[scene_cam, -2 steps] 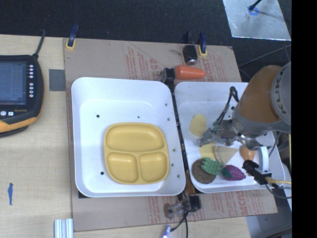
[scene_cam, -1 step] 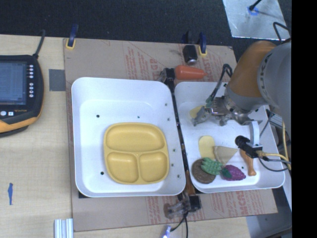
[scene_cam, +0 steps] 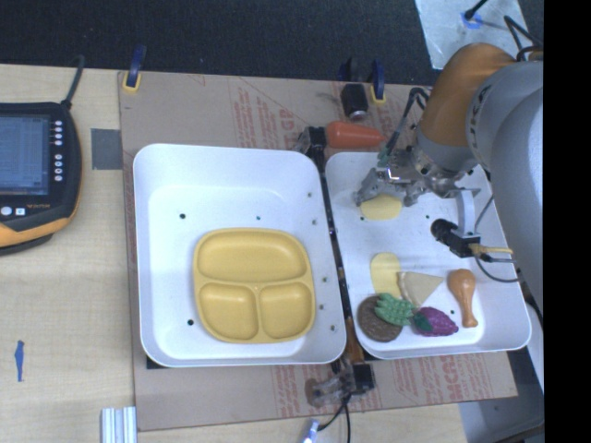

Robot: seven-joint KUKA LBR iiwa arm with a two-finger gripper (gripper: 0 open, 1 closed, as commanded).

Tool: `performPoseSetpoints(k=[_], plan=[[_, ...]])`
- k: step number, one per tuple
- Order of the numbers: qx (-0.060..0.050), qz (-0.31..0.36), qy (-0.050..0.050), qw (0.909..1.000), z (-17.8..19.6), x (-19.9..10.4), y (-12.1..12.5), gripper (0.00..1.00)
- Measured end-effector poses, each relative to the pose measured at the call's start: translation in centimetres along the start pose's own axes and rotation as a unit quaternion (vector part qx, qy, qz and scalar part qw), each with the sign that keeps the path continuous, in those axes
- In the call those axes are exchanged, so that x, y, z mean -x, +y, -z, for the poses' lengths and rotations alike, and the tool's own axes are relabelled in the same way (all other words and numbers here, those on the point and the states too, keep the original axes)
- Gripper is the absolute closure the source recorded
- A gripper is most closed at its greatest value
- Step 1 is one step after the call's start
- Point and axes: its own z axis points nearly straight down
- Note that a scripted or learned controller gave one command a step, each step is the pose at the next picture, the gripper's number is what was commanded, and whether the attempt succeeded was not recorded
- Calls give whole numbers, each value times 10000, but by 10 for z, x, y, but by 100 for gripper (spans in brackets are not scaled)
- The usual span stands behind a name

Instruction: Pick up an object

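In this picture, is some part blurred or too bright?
Camera view: the left bin glares near-white, flattening its walls; the arm looks soft; the hand casts shadow over a pale yellow piece; the small foods look coarse.

Two white bins sit side by side on brown board: the left bin (scene_cam: 157, 247) holds a yellow divided tray (scene_cam: 254, 282), and the right bin (scene_cam: 503, 326) holds a pale yellow piece (scene_cam: 381, 209) at its upper part. Along its lower edge lie a yellow block (scene_cam: 385, 270), tan wedge (scene_cam: 421, 287), drumstick (scene_cam: 464, 294), brown patty (scene_cam: 374, 322), green item (scene_cam: 395, 309) and purple grapes (scene_cam: 434, 320). The gripper (scene_cam: 392, 187) stands directly over the pale yellow piece at upper right of frame; a pendant (scene_cam: 32, 173) lies at far left.
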Motion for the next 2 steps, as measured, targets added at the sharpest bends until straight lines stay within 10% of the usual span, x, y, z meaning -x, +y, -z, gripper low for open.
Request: performPoseSetpoints(k=[1,2], plan=[[5,2,-5,10000,0,4,2,0],[4,23,-7,10000,11,4,2,100]])
